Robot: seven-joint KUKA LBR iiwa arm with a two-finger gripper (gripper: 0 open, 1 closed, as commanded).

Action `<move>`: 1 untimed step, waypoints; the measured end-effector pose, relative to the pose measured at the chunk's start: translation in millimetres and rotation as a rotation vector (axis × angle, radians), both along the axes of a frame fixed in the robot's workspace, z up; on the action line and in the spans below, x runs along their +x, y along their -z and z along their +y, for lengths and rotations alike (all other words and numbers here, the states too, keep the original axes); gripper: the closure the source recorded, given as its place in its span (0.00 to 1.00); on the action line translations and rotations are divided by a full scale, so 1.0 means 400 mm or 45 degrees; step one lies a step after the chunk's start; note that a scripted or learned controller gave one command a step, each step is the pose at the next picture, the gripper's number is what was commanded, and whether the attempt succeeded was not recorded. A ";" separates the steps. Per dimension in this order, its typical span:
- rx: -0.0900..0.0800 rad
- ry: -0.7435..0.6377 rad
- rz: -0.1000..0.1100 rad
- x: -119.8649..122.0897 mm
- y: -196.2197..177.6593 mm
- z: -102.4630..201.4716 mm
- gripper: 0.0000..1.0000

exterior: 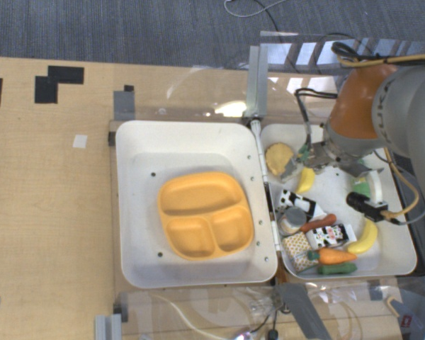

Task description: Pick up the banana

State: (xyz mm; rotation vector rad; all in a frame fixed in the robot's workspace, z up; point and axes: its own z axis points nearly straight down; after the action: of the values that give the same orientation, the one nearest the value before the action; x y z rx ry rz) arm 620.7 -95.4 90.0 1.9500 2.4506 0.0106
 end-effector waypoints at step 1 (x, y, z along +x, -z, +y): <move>0.001 0.000 -0.010 0.007 -0.033 0.002 1.00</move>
State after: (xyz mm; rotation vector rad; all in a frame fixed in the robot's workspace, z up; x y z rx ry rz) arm 623.4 -94.6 103.3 1.9461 2.4462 0.0195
